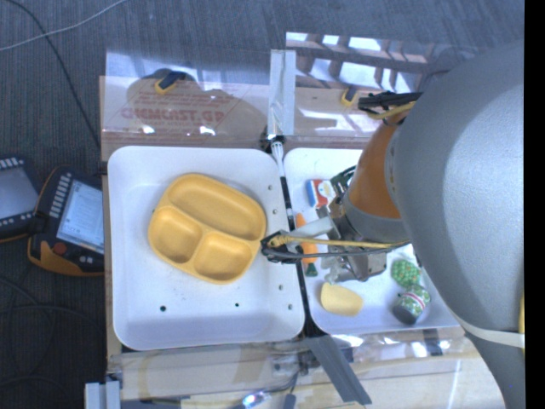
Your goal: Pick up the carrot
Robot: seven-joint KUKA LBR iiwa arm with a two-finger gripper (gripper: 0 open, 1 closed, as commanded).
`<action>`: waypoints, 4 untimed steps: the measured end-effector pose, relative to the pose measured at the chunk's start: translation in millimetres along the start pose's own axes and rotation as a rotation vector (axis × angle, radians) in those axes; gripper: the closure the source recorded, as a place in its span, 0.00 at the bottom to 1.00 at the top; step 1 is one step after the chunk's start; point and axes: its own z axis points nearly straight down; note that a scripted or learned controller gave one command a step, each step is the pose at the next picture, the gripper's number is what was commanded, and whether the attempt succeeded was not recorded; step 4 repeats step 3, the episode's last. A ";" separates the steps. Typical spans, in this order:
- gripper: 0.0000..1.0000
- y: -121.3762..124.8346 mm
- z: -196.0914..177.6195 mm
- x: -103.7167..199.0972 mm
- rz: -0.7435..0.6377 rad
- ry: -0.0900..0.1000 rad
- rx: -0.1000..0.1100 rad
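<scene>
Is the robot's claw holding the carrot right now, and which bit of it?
It cannot be told. The gripper is low in the right bin, but the arm hides its tips. An orange bit, maybe the carrot, shows beside it.

I work in what looks like a robotics lab: 2 white bins (204, 331) on a bench, grey carpet (60, 66), loose cables (64, 54), a teach pendant (72, 224).

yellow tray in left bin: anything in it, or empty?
Empty. All three compartments of the yellow tray show bare yellow plastic, and it lies flat in the left bin.
</scene>
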 end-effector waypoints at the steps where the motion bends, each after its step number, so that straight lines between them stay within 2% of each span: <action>1: 1.00 82.3 -106.1 -17.4 -0.072 0.004 -0.004; 2: 1.00 127.9 -114.3 -27.8 0.014 0.003 -0.002; 3: 1.00 125.6 -52.4 -27.3 0.013 0.002 0.001; 4: 1.00 125.6 -52.4 -27.3 0.013 0.002 0.001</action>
